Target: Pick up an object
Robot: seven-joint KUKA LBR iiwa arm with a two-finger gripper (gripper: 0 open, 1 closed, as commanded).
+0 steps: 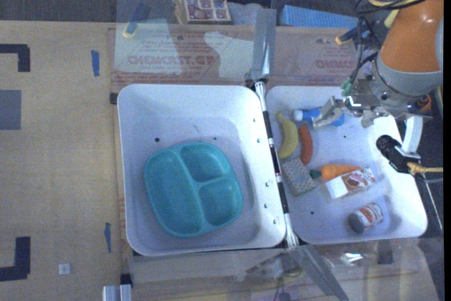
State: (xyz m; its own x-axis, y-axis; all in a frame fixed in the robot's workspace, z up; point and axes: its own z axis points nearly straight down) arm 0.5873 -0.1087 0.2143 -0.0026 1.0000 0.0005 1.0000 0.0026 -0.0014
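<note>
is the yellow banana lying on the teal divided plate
No: the yellow banana lies in the right white bin beside a red sausage, while the teal divided plate sits in the left white bin.

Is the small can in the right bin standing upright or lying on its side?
On its side. The can shows its labelled wall lengthwise, with its dark end facing lower left, on the right bin floor.

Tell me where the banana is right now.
The banana lies in the right bin, against its left wall near the back, right beside the hot dog and just behind the sponge.
</note>
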